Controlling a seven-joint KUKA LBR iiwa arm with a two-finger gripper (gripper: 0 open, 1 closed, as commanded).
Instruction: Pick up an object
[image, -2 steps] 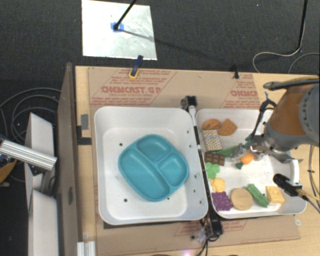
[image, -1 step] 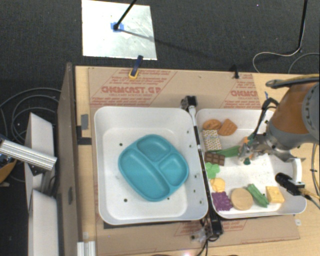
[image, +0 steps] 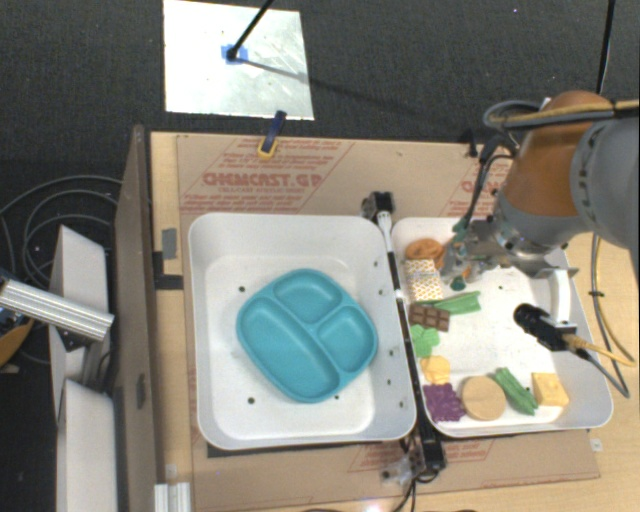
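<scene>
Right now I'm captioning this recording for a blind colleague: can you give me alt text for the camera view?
A grey robot arm reaches from the right over the right bin, its gripper low above toy foods at the bin's far end. The left bin holds a blue divided plate.

The tray (image: 305, 333) looks like smooth teal plastic, faintly glossy. Both bins (image: 215, 300) are smooth white plastic. The table (image: 330, 170) wears matt brown cardboard.
</scene>
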